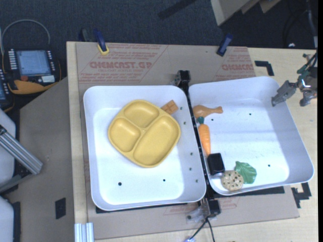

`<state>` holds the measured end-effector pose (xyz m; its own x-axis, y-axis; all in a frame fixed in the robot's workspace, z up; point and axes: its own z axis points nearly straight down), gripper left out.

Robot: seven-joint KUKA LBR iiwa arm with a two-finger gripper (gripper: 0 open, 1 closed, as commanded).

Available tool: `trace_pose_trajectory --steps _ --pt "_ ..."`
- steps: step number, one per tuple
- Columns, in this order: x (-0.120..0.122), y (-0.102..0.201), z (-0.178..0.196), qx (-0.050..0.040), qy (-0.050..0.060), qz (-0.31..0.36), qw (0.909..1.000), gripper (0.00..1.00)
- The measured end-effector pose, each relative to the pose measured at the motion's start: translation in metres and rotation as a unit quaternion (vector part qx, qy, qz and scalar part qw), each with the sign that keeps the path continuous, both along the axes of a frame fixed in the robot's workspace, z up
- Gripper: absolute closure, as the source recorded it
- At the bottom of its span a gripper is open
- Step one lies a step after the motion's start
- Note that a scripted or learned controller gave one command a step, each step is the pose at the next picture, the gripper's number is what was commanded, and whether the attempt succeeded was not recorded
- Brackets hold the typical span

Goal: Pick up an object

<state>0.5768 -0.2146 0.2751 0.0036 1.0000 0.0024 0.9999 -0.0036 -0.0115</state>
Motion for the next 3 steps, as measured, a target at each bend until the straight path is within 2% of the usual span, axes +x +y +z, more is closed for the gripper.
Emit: trace_pose_trajectory --steps 1,2,3 --pt "0.002 0.001 0.007 -0.0016 -0.006 0.002 1.0 0.0" --pt "0.003 0.01 -0.04 -0.0012 -0.005 0.002 1.0 0.0" --pt "0.007 0.001 -0.092 -0.0008 -0.004 0.002 1.0 0.0"
